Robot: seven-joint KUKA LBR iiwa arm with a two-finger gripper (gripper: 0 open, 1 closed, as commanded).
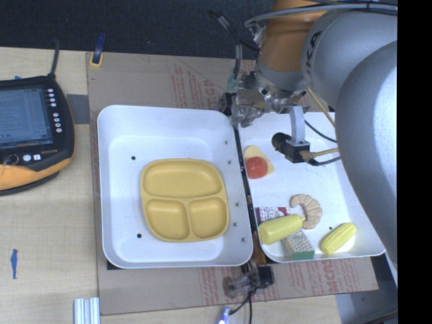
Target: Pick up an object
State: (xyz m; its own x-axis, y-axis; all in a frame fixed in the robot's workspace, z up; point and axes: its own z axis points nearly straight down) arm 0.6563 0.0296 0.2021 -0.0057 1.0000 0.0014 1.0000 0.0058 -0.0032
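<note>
The right bin (317, 174) holds several toy foods. A peach slice with a red centre (257, 163) lies near its left wall. Further forward lie a curled tan shrimp (308, 208), a yellow banana-like piece (279, 228), a corn cob (337, 238), a red-and-white packet (268, 213) and a small green-topped block (298, 246). My gripper (243, 110) hangs at the bin's far left corner, above the divider between the bins. It is a short way beyond the peach slice and I see nothing held in it.
The left bin (121, 147) carries a yellow divided plate (183, 198). A teach pendant (30, 130) lies on the bench at the left. The grey arm (358, 79) and its cables cover the right bin's far right side.
</note>
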